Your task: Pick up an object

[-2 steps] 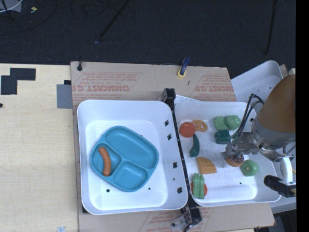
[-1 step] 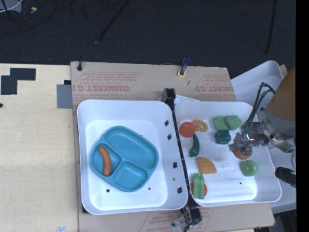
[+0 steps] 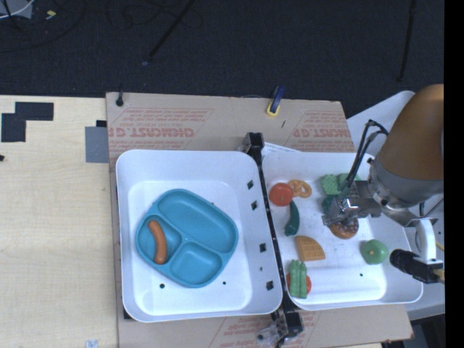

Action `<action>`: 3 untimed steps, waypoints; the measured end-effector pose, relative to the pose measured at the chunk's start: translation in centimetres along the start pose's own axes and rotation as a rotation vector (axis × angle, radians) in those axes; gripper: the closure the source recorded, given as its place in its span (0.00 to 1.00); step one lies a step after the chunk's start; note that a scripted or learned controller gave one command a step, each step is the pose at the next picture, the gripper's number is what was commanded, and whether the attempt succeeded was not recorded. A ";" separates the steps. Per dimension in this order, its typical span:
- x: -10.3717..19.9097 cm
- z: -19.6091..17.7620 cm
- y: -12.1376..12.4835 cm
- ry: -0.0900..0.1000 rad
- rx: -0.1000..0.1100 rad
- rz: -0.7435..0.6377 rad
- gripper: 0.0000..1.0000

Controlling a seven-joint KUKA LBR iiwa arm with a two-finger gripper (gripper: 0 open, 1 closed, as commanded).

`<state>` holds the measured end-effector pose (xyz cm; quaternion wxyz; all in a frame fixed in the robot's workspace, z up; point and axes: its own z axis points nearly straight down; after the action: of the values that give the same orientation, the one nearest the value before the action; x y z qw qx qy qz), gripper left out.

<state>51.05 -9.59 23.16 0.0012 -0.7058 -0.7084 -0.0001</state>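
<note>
My gripper hangs low over the middle of the right bin, directly above a brown round item that shows just below it. A green leafy piece lies right behind the gripper. To its left are a red tomato, an orange slice and a dark green pepper. A tan bread wedge and a green apple lie nearer the front. A green and red item sits at the front left corner.
The left bin holds a blue divided plate with an orange sausage in its left compartment. A black divider runs between the bins. The arm's grey and orange body overhangs the right bin's far right side.
</note>
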 end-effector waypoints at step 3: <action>8.8 1.4 -1.8 -0.002 0.004 0.005 1.00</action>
<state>49.21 -0.81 21.73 0.0018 -0.7076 -0.7066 0.0018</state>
